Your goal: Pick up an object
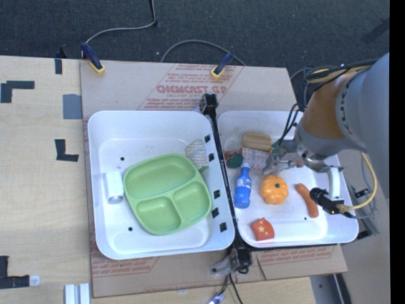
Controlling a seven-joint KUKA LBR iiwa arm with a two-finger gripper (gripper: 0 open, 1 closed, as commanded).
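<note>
Two white bins sit side by side on the tabletop (pixel 38 170): the left bin (pixel 101 128) holds one green divided plate (pixel 167 193), one small white cylinder (pixel 114 187) and one patterned cloth scrap (pixel 197 149). The right bin (pixel 342 233) holds one blue bottle (pixel 242 188), one round orange fruit (pixel 274 190), one orange carrot (pixel 306 199), one red block (pixel 262 229) and one tan block (pixel 256 141). The gripper (pixel 276 160) hovers low just above the orange fruit, and I cannot tell how its fingers stand or whether they touch anything.

Orange pumpkin-shaped toy (pixel 274 190) upright in right bin, between blue bottle (pixel 243 188) and carrot (pixel 307 199).
</note>
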